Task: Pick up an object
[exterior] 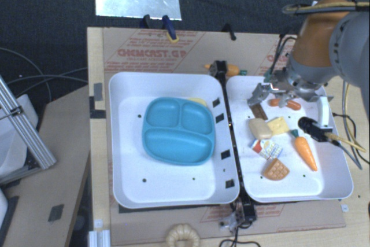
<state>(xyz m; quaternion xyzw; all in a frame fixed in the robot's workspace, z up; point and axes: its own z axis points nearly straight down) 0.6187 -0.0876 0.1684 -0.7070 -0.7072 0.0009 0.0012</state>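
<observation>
My gripper [258,95] hangs over the far left part of the right bin [329,182]. Just below it lies a small brown bar [259,111]. A beige bread-like piece [260,128] and a yellow cheese wedge [278,125] sit side by side nearer the middle. An orange-red sausage [287,104] lies to the right of the gripper, partly under the wrist. Toward the front are a red-and-white packet [267,149], a waffle piece [276,170] and an orange carrot [304,151]. I see nothing held in the gripper.
The left bin [130,182] holds a blue divided plate [178,130] with a pale yellow item [198,101] peeking out behind it. A black divider [226,124] runs between the bins. A yellow object [232,70] lies on the cardboard beyond them.
</observation>
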